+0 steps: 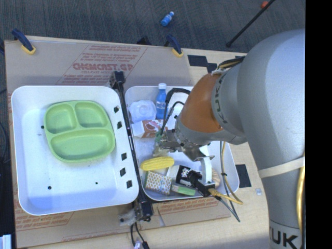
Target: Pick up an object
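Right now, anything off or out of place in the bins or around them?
One thing: a small blue bottle lies on the dark floor beyond the bench, away from both bins. The green divided plate sits flat in the left bin. The right bin is a jumbled pile, nothing visibly spilled.

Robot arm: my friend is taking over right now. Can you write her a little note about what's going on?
Gripper: low in the right bin, among the clutter; I can't tell whether it holds anything.
Things: corn, bottle, wrapped packet and other small items lie in the right bin. Green plate lies in the left bin.
Done: no lift visible.
Left: grasp one object and lift it.
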Motion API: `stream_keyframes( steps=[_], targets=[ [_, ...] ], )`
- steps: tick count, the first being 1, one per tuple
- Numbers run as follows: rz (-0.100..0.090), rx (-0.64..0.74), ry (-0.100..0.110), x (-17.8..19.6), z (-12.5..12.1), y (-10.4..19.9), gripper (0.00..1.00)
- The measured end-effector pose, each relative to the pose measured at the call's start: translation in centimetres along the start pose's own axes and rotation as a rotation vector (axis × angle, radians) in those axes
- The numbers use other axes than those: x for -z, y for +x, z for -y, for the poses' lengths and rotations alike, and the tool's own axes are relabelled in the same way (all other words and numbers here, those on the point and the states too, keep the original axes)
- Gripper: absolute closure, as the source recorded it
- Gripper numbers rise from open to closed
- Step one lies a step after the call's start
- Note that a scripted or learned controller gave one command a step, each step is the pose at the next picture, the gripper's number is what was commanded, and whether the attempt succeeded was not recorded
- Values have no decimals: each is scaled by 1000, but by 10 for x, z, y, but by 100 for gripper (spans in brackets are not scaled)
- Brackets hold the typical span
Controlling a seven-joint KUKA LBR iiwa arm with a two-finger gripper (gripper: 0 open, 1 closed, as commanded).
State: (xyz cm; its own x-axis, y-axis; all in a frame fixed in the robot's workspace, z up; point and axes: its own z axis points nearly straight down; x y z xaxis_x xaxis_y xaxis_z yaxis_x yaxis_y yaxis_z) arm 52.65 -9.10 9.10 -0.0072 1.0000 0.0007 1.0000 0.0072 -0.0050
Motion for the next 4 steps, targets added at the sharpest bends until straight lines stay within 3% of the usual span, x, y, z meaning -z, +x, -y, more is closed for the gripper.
stream_keyframes(
  steps=[1,2,3,4],
  targets=[
    [0,-1,-1,0,0,0,0],
    [-1,-3,-3,1,-59,-3,0],
    [-1,1,-3,11,-59,-3,100],
    [0,2,-2,11,-59,-3,0]
  ],
)
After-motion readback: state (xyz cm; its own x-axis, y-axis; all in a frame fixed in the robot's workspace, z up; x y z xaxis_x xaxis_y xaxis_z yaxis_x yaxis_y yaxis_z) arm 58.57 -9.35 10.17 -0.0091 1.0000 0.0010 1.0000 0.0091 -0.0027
